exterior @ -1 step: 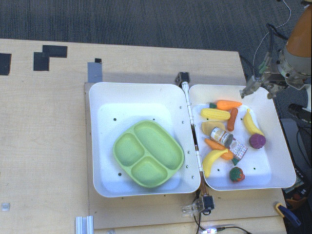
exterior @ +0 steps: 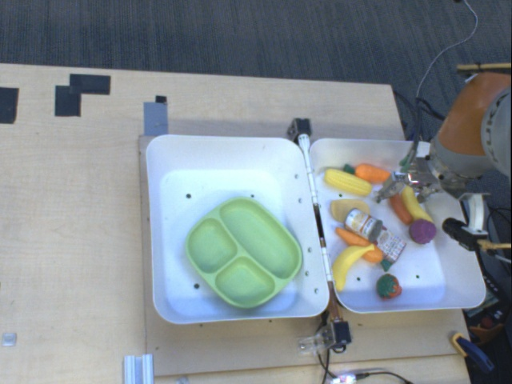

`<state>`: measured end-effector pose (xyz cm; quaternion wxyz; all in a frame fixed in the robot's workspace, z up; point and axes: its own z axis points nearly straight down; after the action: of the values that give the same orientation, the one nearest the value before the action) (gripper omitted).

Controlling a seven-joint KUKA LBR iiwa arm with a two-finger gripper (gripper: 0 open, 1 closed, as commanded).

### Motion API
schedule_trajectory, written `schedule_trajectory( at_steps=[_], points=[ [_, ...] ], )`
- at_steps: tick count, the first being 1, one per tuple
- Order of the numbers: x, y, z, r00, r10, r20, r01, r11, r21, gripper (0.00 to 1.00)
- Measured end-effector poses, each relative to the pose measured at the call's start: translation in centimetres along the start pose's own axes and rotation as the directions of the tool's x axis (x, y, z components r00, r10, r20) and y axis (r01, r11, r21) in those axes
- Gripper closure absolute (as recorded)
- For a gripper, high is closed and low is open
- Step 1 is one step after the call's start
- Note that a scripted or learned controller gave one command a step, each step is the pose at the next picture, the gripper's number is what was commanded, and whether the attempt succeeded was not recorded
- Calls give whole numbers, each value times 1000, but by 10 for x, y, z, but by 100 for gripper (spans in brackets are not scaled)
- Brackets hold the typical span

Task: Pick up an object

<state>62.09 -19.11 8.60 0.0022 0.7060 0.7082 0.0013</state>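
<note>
Camera view: two shallow white bins are seen side by side on a light wooden bench [exterior: 72, 238]. In the left bin [exterior: 172, 214] a green divided plate [exterior: 244, 251] with three compartments is laid, tilted slightly, near the middle and toward the near wall. The right bin [exterior: 460, 282] is filled with a cluster of toy foods. A yellow corn cob [exterior: 346, 182] is placed near the far left of that bin, with an orange carrot [exterior: 372, 172] just beyond it. A pale yellow piece [exterior: 346, 210] lies below the corn. A small jar with a label [exterior: 372, 228] is laid on its side near the bin's middle, across a second orange carrot [exterior: 352, 237]. A yellow banana [exterior: 350, 262] curves toward the near wall, and a red strawberry with a green top [exterior: 388, 286] sits beside it at the front. A purple round fruit [exterior: 422, 231] rests to the right of the jar.

The grey arm with its orange band [exterior: 472, 122] is reached in from the right, and the gripper [exterior: 406, 181] is lowered over the far right part of the right bin, just above an orange and yellow piece [exterior: 408, 205]. How far the jaws are parted cannot be told, and nothing is clearly seen held between them.
</note>
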Motion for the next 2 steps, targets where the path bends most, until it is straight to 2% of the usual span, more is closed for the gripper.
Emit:
schedule_trajectory(
  at_steps=[1, 2],
  points=[
    [1, 2, -12, 1000, -2, 0, 2, 1000, -5, 100],
    [88, 15, -111, 1000, -4, -2, 4, 1000, -2, 100]
  ],
)
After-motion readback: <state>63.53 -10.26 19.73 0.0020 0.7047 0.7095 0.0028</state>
